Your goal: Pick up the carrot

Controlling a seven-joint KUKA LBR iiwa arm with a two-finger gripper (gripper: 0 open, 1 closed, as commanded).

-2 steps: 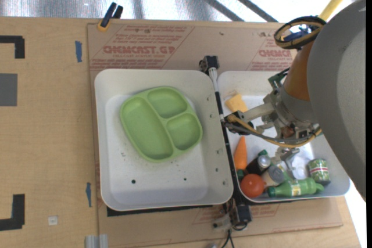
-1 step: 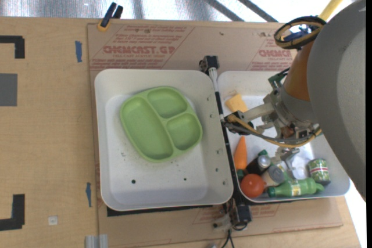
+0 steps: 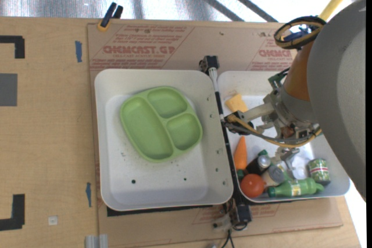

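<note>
Single fixed camera, mounted above the bench [image 3: 46,125], looking down at a slant. Both white bins are in frame: the left bin [image 3: 110,183] sits near centre, the right bin [image 3: 340,186] toward the right edge. Far side of the bench lies at top, with floor beyond it. The arm [image 3: 343,96] enters from the right, close to the lens and large.

A light green three-compartment plastic plate [image 3: 161,122] lies in the shallow white left bin [image 3: 110,125]. Right of that plate, the white right bin [image 3: 343,183] holds a tapered orange carrot [image 3: 240,153], a round red tomato [image 3: 253,184], a green bottle [image 3: 295,187] and a pale yellow wedge [image 3: 235,103].
</note>
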